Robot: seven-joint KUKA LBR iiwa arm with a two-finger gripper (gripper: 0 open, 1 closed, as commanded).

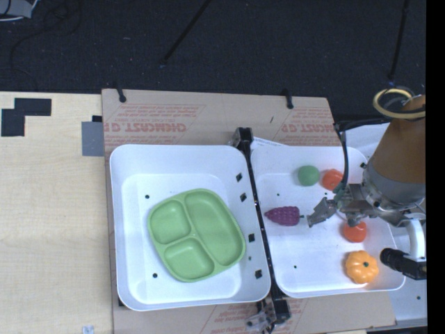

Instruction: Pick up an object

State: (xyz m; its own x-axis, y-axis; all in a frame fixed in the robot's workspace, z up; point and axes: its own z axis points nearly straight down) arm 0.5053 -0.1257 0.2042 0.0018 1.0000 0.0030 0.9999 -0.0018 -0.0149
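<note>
In the right bin [306, 284] lie a purple grape bunch [282, 216], a green round fruit [308, 175], an orange-red piece [332, 179] beside it, a red tomato-like piece [354, 232] and an orange pumpkin [361, 267]. My gripper [321, 213] hangs low over the bin's middle, just right of the grape bunch and left of the red piece. Its dark fingers point left toward the grapes, with nothing visibly between them.
The left bin [132, 186] holds a green divided plate [196, 234]. A black divider with clips [254, 214] runs between the bins. The arm's orange band and grey body [402, 158] cover the right bin's far right corner. Cardboard lies under both bins.
</note>
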